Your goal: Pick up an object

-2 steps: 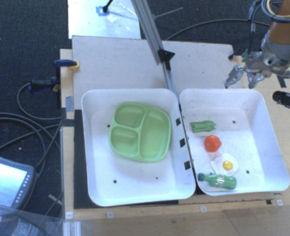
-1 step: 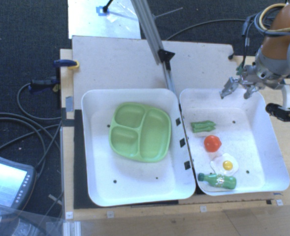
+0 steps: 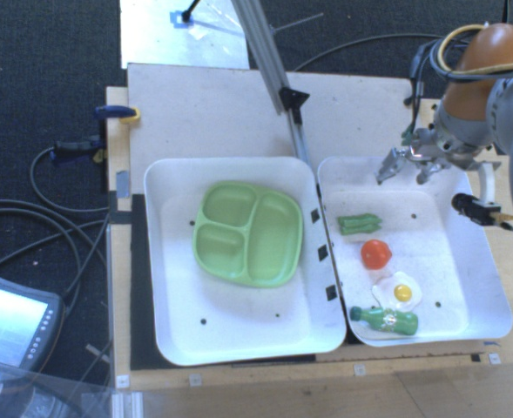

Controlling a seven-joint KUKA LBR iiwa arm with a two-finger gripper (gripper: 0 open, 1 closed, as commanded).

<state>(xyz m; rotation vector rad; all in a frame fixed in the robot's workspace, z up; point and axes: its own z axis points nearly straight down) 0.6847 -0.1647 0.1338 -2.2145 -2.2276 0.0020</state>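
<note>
My pincer (image 3: 404,169) hung open and empty over the right bin's (image 3: 482,268) far edge. That bin held a green vegetable (image 3: 359,224), tomato (image 3: 376,253), fried egg (image 3: 399,293) and green bottle (image 3: 387,320); the left bin (image 3: 173,320), a green tray (image 3: 247,234).

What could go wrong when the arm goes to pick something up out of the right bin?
The gripper hangs over the far edge of the right bin, apart from every item, so a descent here would likely grasp nothing. The fried egg lies flat against the floor, and the fingers may slide over it. The green bottle lies beside the egg near the bin's near wall, so a grab there might nudge both.
</note>
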